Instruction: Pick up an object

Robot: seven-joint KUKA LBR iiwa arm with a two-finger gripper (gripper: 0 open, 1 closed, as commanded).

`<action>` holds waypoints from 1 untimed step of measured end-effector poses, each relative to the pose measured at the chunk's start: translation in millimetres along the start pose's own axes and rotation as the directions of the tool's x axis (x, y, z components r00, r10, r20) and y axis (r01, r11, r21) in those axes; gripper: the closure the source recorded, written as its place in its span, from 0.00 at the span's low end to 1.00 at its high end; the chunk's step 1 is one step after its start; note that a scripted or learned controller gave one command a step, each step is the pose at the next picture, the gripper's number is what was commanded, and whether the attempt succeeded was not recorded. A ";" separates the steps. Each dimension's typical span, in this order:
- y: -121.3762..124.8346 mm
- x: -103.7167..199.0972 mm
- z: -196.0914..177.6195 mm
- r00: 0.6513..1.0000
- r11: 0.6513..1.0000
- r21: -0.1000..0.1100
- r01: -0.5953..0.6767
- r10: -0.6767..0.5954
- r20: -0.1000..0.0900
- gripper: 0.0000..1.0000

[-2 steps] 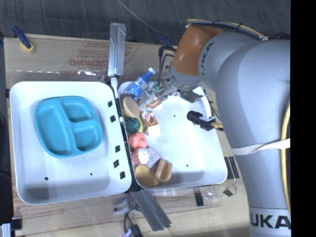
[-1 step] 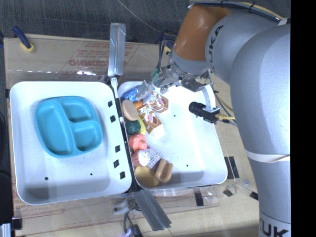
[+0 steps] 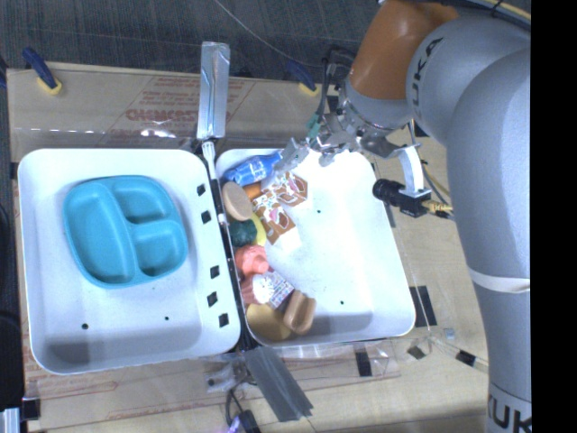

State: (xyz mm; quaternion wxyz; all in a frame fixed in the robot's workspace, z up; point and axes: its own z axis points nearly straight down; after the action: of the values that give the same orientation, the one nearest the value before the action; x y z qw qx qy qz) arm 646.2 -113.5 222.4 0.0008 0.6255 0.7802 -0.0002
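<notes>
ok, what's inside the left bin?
Left bin holds one blue divided tray, lying flat toward its back-left. The tray's compartments look bare. Whatever is under the tray is covered, so can't tell.

From my end I'm looking down on a light wooden bench top [image 3: 117, 106] with faded red print across it, and a dark grey ribbed floor [image 3: 108, 16] past its far edge. Two blue clamps [image 3: 43, 70] grip that far edge, one near the left corner, another [image 3: 300, 74] further right. Strips of black tape [image 3: 421, 306] sit on the wood at lower right. Lighting's bright and even, soft shadows.
</notes>
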 end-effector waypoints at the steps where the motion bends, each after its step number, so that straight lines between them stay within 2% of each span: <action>1: -0.1 0.7 1.1 1.000 1.000 0.002 0.001 -0.001 -0.001 0.00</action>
State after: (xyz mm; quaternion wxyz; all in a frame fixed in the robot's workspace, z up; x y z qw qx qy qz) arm 645.9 -112.9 221.2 -0.0002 0.6252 0.7805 -0.0005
